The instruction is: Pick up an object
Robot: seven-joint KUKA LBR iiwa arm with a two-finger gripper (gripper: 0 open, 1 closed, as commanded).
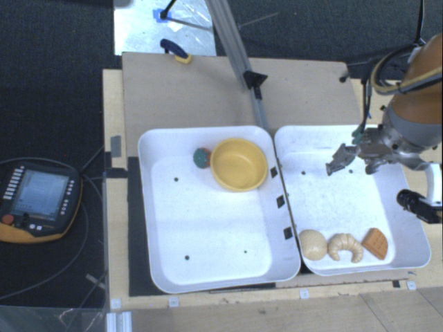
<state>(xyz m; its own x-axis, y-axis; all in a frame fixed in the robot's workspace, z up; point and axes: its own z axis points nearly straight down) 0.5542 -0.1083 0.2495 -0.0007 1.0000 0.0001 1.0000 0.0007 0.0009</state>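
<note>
Croissant (347,247) is lying along the near wall of the right bin (325,192), flanked by a pale round bun (312,244) on the side toward the left bin and a small orange waffle-like piece (375,243) on the other; the three are sitting close together in a row, nearly touching. Any of them is serving as a candidate for the pick, the croissant being the middle one. Gripper (344,159) is hovering over the far part of the same bin, well apart from the row, and nothing is showing between its fingers; whether they are spread wide or drawn narrow cannot be told at this resolution, since the fingertips are merging into a dark blur. The grey arm with its orange band (419,92) is reaching in from the right. In the left bin (208,254) a yellow bowl (239,164) is resting near the far wall, with a small dark green object (201,158), possibly a toy vegetable, touching its rim. A teach pendant (38,199) is lying on the dark floor beside the bench.

Judged from this layout, the step in hand is the approach. Doing it well is calling for travel toward the near wall, centring over one item, and aligning the fingers across its narrow axis so neighbours and the wall are not being struck.
</note>
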